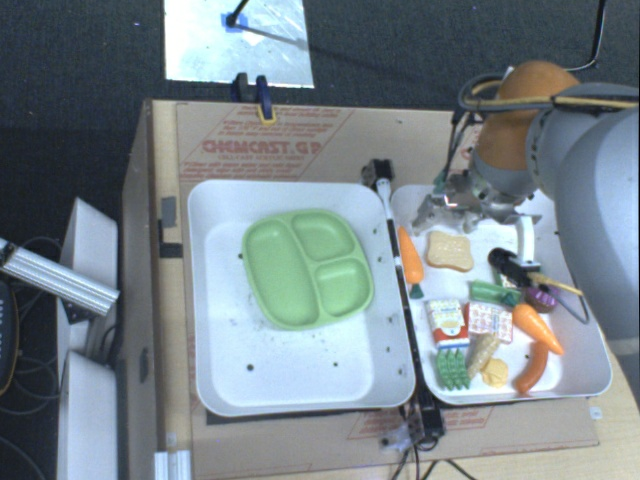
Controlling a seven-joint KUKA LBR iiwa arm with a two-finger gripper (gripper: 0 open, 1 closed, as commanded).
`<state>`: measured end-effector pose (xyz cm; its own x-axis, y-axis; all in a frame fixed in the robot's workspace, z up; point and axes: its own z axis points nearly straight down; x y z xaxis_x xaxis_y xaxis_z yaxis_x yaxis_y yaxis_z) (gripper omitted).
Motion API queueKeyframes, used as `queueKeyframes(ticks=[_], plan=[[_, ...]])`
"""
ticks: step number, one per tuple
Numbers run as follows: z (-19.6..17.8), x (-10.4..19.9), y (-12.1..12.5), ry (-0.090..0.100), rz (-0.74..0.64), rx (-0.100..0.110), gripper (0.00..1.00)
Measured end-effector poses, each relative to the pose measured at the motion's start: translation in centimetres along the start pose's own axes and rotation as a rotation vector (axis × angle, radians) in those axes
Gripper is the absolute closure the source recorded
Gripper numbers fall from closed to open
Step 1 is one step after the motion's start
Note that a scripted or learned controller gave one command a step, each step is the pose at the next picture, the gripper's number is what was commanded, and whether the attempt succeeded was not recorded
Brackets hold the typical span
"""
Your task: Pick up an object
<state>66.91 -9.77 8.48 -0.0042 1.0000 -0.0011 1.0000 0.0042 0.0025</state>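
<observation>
The arm (585, 138) is reaching in over the right bin (590, 373), its claw (450, 208) hanging just above the bread slice (450, 253), which is lying flat directly beneath and slightly toward the camera. Whether the claw is spread, I cannot tell. Two bins are sitting on the bench (260, 143); one green plate (305, 268) is occupying the left bin (215, 368); two carrots (410, 256) are lying lengthwise.
</observation>
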Motion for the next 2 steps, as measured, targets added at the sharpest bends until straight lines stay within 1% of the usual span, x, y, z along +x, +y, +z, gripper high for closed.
queueKeyframes(ticks=[1,2], plan=[[0.0,1.3,0.0,-0.001,-0.001,0.001,0.0],[-0.1,-3.1,0.0,-0.001,0.003,-0.001,0.0]])
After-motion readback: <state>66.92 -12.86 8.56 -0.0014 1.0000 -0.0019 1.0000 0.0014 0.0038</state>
